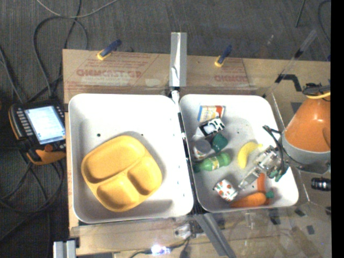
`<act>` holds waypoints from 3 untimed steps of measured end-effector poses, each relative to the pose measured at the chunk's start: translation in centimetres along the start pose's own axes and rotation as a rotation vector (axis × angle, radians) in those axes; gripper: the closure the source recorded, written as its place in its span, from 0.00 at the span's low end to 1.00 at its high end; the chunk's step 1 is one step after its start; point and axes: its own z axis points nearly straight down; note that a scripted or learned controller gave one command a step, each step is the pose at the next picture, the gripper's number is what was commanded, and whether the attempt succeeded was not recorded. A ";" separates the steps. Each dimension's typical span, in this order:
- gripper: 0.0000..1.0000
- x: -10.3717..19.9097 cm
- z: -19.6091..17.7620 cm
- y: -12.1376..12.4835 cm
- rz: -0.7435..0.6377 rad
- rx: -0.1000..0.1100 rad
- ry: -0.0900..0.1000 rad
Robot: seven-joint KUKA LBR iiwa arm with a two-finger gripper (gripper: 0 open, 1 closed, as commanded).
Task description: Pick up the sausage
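The sausage [262, 182] is a short reddish-orange piece near the front right corner of the right bin [279, 123], partly hidden by the gripper body. My gripper [246, 178] reaches in from the right and hangs low over the bin floor, just left of the sausage and right of a white and red strawberry-patterned item [226, 190]. I see nothing clearly held in it.
An orange carrot [250, 200] lies along the front wall below the gripper. A yellow banana [247, 153], a green bottle [213, 162], a grey can [201, 148] and several small packages sit further back. The left bin [80, 112] holds a yellow divided plate [121, 172].
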 end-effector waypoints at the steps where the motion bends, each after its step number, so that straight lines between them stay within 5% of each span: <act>1: 1.00 0.1 -0.8 0.3 -0.002 -0.003 0.002; 2: 0.00 0.1 -0.8 0.3 -0.002 -0.003 0.002; 3: 0.00 1.0 0.9 0.4 -0.044 0.007 0.002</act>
